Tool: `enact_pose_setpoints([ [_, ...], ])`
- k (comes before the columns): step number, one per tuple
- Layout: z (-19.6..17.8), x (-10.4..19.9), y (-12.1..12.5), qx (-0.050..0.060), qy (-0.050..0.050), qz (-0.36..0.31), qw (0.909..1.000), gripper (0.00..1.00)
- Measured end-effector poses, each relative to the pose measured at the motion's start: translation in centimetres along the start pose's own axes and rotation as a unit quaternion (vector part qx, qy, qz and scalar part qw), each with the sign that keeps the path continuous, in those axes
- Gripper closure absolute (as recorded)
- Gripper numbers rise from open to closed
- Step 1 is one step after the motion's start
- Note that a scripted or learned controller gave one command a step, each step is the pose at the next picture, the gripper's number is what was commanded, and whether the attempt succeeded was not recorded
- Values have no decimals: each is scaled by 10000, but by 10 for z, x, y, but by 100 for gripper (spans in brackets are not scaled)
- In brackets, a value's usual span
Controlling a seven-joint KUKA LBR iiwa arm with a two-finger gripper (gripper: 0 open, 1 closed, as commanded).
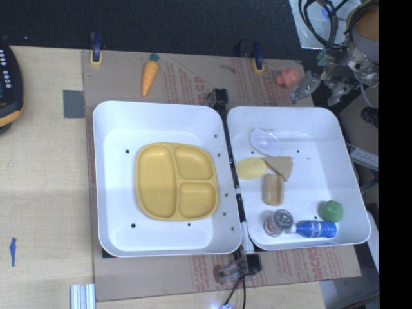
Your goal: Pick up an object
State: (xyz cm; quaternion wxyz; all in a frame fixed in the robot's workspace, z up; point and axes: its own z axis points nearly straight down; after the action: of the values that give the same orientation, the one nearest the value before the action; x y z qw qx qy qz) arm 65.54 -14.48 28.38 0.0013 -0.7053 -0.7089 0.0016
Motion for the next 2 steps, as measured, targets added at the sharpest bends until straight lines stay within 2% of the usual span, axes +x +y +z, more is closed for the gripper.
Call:
enact_pose_setpoints([
  [1, 135, 48, -26, 54, 16, -23, 10000, 0],
  [2, 178, -5, -117, 53, 7, 34, 10000, 0],
])
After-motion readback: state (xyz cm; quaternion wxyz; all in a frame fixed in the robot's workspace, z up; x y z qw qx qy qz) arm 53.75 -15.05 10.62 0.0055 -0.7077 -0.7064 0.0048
